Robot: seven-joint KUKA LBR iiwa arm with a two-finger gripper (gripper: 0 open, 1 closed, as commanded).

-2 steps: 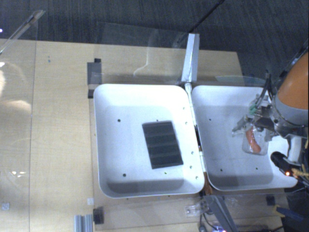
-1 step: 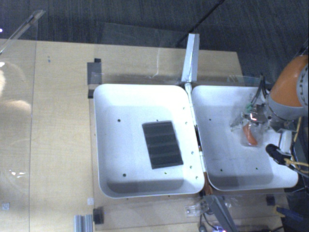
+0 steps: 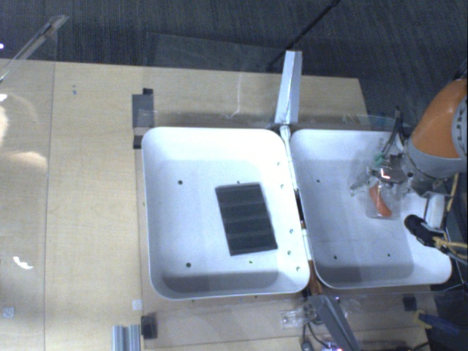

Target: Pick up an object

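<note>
Gripper [image 3: 380, 178] over the orange thing [image 3: 381, 203] in the right bin [image 3: 344, 269].
The thing lies just below the tips, long axis running up-down; whether the jaws are apart, I cannot tell.

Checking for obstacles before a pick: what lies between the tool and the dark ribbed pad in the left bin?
In the camera view, between the tool and the dark ribbed pad lie bare white bin floor and the bins' adjoining rims.

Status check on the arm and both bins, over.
Gripper low in right bin, over an orange object; grip unconfirmed. Dark ribbed pad flat in left bin. Nothing blocking.
</note>
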